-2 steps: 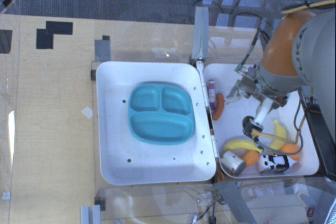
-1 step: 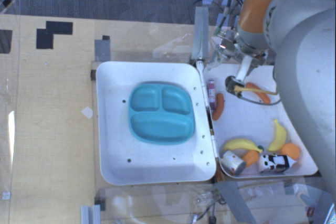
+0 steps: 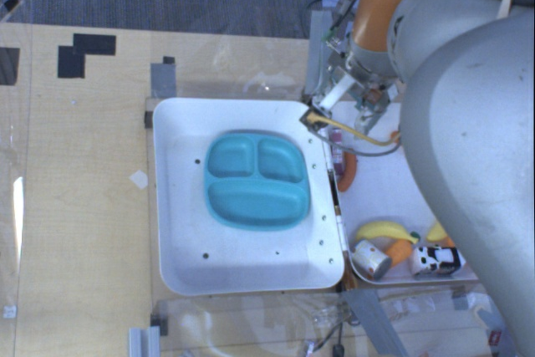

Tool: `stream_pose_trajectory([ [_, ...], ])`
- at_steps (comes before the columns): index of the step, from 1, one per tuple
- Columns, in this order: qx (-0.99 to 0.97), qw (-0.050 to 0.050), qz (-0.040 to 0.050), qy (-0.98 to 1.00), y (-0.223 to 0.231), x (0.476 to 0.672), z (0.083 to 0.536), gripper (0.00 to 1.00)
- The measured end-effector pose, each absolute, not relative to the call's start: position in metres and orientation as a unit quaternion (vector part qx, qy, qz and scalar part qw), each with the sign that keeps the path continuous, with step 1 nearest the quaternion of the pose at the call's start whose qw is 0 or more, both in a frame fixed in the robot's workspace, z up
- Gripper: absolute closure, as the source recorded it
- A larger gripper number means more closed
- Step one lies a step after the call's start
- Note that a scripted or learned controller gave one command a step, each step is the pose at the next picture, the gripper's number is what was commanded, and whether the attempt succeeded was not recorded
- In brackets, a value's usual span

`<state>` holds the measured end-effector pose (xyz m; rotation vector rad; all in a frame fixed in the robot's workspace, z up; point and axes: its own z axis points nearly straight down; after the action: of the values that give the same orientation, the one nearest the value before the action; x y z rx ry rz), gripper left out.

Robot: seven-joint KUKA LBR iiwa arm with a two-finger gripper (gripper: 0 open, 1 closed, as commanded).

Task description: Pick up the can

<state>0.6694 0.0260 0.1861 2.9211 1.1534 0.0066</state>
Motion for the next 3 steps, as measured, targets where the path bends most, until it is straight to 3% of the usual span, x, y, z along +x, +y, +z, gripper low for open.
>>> stream_pose_trajectory([
  [1, 0.939, 0.011, 0.0064, 0.344, 0.069, 0.657, 0.150, 0.00],
  [2, 0.950, 0.018, 0.0067, 0.312, 0.071, 0.663, 0.137, 0.00],
  [3, 0.950, 0.021, -0.0014, 0.311, 0.063, 0.661, 0.145, 1.00],
])
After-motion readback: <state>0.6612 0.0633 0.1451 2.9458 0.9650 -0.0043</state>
